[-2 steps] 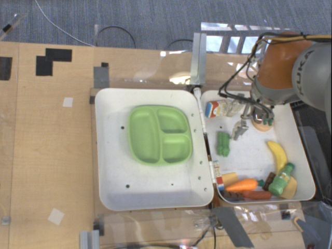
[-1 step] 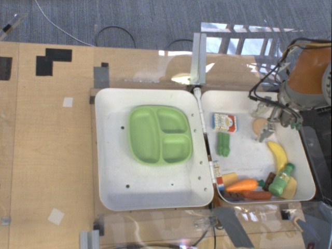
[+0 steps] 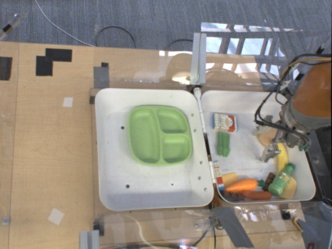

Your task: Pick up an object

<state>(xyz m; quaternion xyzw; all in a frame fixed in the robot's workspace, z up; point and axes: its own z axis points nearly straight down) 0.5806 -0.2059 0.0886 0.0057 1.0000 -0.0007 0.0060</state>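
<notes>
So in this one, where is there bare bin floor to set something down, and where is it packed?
Left bin: a bare floor band rings the green divided plate, widest along the near edge. Right bin: a bare patch lies between the green pickle and the gripper, and along the far wall. Crowded: the near edge, with the carrot, bottle and banana.

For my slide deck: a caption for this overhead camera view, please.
KUKA gripper poised over the toy-food bin beside a banana; green tray in neighbouring bin.
</notes>
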